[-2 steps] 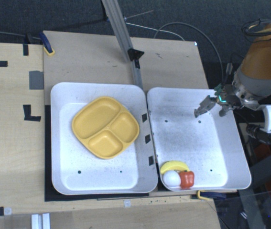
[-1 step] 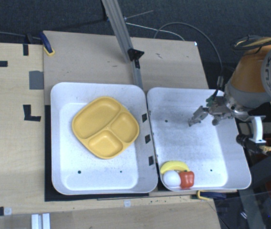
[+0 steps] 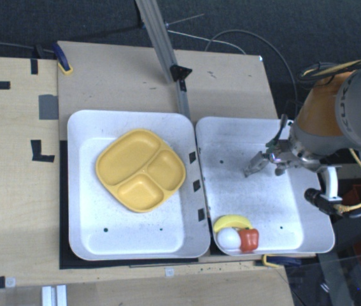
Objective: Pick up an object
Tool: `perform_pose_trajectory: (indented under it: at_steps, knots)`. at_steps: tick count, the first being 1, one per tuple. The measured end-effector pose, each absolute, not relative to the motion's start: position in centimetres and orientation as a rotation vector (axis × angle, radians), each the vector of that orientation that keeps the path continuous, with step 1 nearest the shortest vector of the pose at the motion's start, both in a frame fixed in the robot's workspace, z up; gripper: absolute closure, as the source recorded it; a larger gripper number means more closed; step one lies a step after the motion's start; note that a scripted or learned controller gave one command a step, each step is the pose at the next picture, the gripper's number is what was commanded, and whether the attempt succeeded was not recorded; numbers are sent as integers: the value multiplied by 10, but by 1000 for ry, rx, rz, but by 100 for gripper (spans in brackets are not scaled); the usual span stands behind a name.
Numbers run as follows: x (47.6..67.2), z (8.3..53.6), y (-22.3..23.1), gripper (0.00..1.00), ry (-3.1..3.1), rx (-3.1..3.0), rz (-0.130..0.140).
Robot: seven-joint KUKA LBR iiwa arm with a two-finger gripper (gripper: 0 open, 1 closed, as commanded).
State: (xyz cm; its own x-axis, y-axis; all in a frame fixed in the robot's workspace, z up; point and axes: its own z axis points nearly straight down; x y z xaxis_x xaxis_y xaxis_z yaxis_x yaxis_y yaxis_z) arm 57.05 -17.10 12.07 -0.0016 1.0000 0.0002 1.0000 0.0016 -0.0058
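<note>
Partly blurred, pincer (image 3: 261,165) hovers over right bin (image 3: 231,139); nothing visibly gripped.

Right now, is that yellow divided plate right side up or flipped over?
Right side up: the yellow plate shows its three hollow compartments facing upward, lying flat in the left bin.

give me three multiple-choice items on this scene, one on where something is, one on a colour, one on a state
1. Where does the yellow divided plate lie?
A. in the left bin
B. in the right bin
C. on the wooden bench

2. What colour is the small block beside the white ball?
A. blue
B. red
C. green

3. How does the gripper stand?
A. clamped on the plate
B. clamped on the white ball
C. over the right bin floor with nothing between its fingers

Answers: 1 A, the plate sits on the left bin's floor. 2 B, the block in the right bin's near corner is red. 3 C, bare white floor shows around its tip.
</note>
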Motion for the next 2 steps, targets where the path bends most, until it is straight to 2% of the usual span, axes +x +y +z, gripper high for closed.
perform_pose_trajectory:
  at_steps: [1,2]
  knots:
    - [571,88,-171,0,-2224,-2220,3]
    - [571,99,-170,100,-2224,-2218,2]
